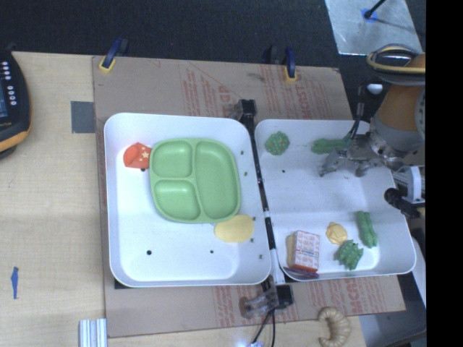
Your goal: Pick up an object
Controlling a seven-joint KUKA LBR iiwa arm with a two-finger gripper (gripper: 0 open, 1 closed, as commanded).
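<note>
Nearest me, in the right bin, a small boxed snack, a yellow lump and two green pieces lie bunched along the front wall, as if they slid there; further back the jaws hang low over the white floor beside a dark green pod-like piece, long and slim, likely the pick; whether they are open I cannot tell; beyond, a round green ball sits alone.

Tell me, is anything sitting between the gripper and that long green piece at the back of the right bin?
Nothing visible. The gripper is in the right bin, directly beside the long green piece, with bare white floor around them. The round green item lies off to the side.
</note>
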